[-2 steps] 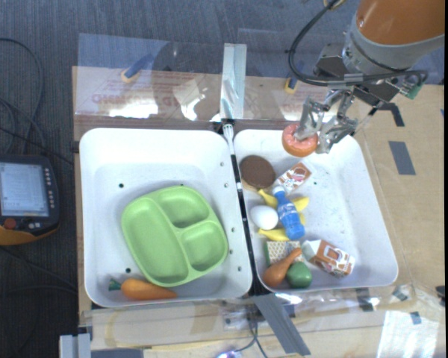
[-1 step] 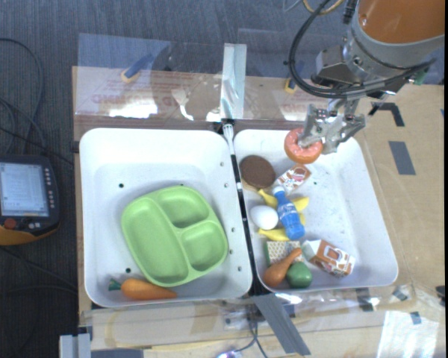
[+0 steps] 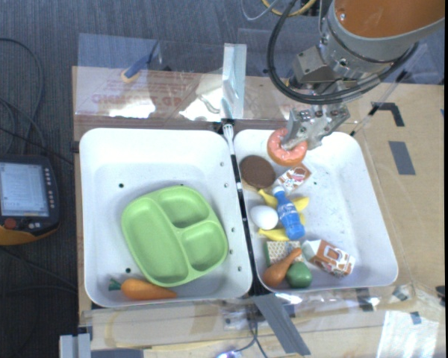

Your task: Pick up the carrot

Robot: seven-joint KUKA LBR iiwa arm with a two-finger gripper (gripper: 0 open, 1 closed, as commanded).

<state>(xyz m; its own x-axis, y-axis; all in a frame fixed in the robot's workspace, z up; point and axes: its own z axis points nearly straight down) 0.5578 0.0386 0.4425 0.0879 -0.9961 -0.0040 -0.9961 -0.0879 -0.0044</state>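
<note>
I see the carrot [image 3: 143, 289] hemmed between the green plate [image 3: 173, 234] and the left bin's near wall [image 3: 164, 300], open only overhead.

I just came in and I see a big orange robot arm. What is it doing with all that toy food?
The gripper is over the far end of the right bin, right at a pink donut. It is meant to pick up the carrot, but that lies untouched in the left bin, at the near edge beside the green plate. So the job is not yet done.
</note>
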